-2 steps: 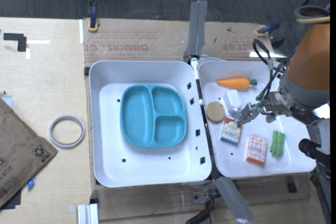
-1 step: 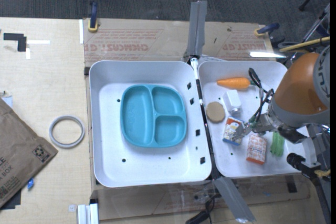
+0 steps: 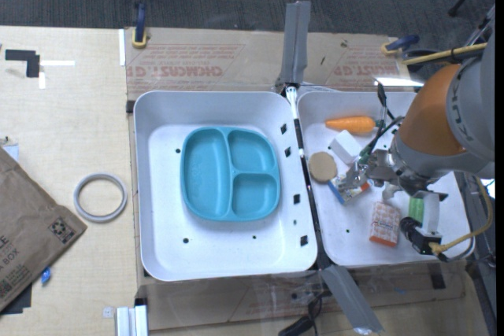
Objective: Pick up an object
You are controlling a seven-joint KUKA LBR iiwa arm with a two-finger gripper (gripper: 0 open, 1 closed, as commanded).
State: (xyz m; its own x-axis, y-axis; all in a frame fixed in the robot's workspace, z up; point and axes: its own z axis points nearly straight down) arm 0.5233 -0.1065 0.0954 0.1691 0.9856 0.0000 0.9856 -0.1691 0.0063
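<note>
1. We find the arm [image 3: 441,122] reaching in from the right edge of the frame, its orange band over the upper right part of the right bin [image 3: 346,236]
2. We locate the gripper [image 3: 370,169] low over the middle of the right bin, pointing toward the left of the frame
3. We cannot tell how far the gripper is open, and we see nothing clearly in its hold
4. We note a small blue and red packet [image 3: 346,188] just beside the gripper tip, on its lower left; whether the two touch cannot be told
5. We note a round tan disc [image 3: 322,167] near the left wall of the right bin, just left of the packet
6. We note a white block [image 3: 344,147] just above and right of the disc, and a carrot [image 3: 350,123] lying crosswise above the block, near the top wall
7. We note an orange and white pouch [image 3: 383,224] lying lower right of the gripper, apart from it
8. We note a teal divided plate [image 3: 231,173] lying flat in the middle of the left bin [image 3: 142,169]
9. We note a grey ring [image 3: 100,196] on the bench [image 3: 71,122] left of the left bin, with a brown carton [image 3: 27,240] at the lower left of the frame
</note>
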